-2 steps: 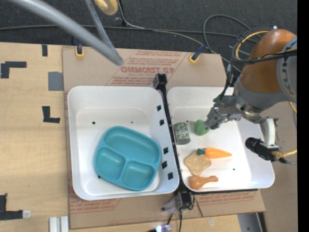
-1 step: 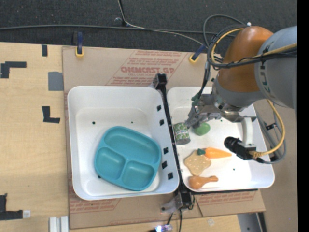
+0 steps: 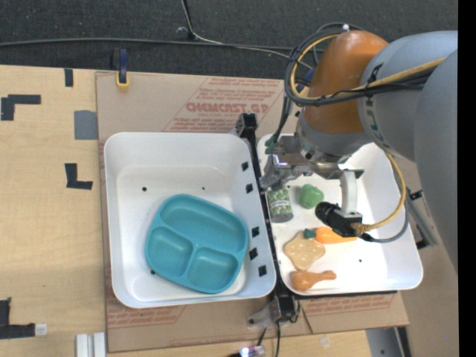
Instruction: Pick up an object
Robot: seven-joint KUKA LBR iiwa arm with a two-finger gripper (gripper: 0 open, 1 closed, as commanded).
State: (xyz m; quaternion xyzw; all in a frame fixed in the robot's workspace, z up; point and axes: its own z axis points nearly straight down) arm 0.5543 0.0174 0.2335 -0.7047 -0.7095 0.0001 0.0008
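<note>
My gripper (image 3: 280, 175) hangs over the left side of the right bin (image 3: 401, 270), close to the divider between the bins. Directly under it stands a small clear jar (image 3: 280, 204) with greenish contents, its top right at the gripper's tip. To the right of the jar lies a green lump (image 3: 310, 195). Nearer the front are an orange carrot-like piece (image 3: 336, 236), a tan flat piece (image 3: 303, 251) and a brown drumstick-shaped piece (image 3: 312, 278).
A blue divided plate (image 3: 195, 242) lies in the left bin (image 3: 123, 162). The arm's orange and grey body (image 3: 349, 80) covers the back of the right bin. A black cable fitting (image 3: 331, 216) hangs above the carrot-like piece.
</note>
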